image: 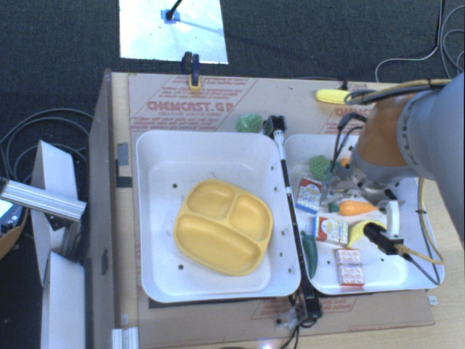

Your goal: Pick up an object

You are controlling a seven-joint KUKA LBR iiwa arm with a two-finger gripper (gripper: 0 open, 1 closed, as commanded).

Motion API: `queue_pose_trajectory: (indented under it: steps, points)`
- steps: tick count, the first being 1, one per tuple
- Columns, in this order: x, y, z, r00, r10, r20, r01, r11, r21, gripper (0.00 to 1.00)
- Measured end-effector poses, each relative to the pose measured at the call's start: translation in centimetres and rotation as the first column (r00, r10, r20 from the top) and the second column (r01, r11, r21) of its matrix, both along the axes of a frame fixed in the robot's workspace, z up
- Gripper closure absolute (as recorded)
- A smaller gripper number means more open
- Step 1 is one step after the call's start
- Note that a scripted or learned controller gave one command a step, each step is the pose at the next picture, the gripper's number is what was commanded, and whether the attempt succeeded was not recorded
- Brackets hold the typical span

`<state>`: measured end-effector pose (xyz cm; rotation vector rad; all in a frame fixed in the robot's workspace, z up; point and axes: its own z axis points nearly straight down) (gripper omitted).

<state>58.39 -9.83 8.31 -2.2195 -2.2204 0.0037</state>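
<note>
The gripper (347, 189) is seen low in the right bin (414, 278), among the small things there; whether it is wide or narrow cannot be told, as the wrist covers it. Just below it an orange carrot (356, 209) is lain, and beside that a yellow banana (357, 231). A small red and white carton (309, 195) is placed to the left of the gripper, another carton (333, 230) is set lower, and a pink box (349, 267) is found near the front wall. In the left bin (156, 195) a yellow divided tray (222, 226) is laid flat. Both bins are borne by the desk (218, 100).
</note>
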Motion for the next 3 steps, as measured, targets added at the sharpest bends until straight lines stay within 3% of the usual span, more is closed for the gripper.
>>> queue_pose_trajectory:
  steps: [1, 2, 3]
  points:
    - [0.2, -1.1, 0.3, 1.000, -0.006, 0.010, 0.006, 1.000, -0.018, 0.00]
    - [6.8, 1.1, 2.0, 1.000, 0.004, 0.013, -0.004, 1.000, -0.003, 0.00]
    - [6.6, 1.1, 2.9, 1.000, 0.007, 0.009, -0.007, 1.000, -0.002, 1.00]
